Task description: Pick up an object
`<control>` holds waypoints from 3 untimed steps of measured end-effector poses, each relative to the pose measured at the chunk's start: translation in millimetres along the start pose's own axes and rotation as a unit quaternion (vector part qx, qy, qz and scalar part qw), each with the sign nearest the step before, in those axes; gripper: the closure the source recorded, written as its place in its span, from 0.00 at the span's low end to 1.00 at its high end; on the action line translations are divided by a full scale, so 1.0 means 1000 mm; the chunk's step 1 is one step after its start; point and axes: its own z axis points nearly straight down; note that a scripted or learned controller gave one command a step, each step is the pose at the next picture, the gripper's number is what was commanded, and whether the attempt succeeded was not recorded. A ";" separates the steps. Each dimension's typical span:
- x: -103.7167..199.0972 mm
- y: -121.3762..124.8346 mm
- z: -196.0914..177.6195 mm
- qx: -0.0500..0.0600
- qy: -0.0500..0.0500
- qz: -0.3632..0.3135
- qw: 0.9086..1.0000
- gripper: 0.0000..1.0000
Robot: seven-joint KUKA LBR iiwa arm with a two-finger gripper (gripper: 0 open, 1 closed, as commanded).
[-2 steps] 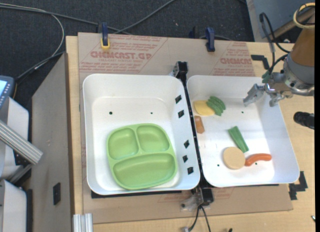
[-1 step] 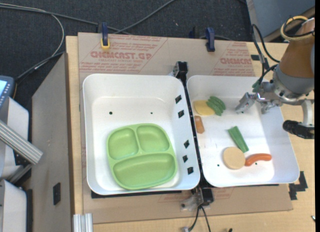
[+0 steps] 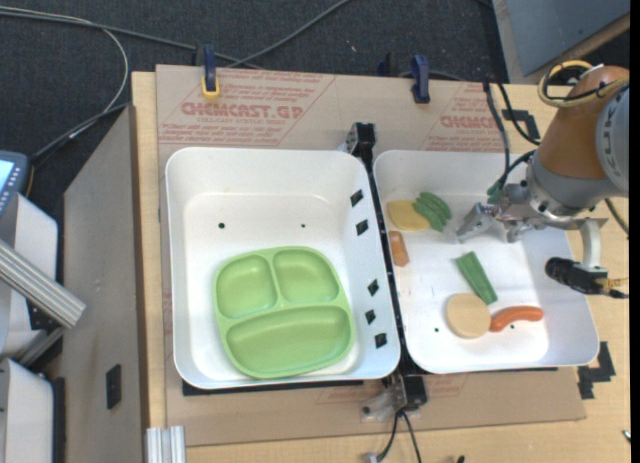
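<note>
The right bin (image 3: 560, 346) holds several toy foods: a yellow piece (image 3: 406, 215) with a leafy green piece (image 3: 434, 209) against it near the far left, and a small orange piece (image 3: 398, 248) at the left wall. A long green pod (image 3: 476, 276) lies mid-bin, with a tan round piece (image 3: 464, 316) and a red-orange sausage shape (image 3: 516, 317) at the front. My gripper (image 3: 488, 228) hangs over the bin's far middle, just right of the leafy piece and above the pod. Its fingers stand apart with nothing between them.
The left bin (image 3: 190, 251) carries a green divided plate (image 3: 285, 309). A black divider with clips (image 3: 372, 251) runs between the bins. A black fitting with a cable (image 3: 575, 273) sits over the right bin's right rim. The arm's orange band (image 3: 575, 141) rises at far right.
</note>
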 end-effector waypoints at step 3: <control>-0.003 0.000 -0.133 -0.007 -0.002 -0.001 1.000 1.00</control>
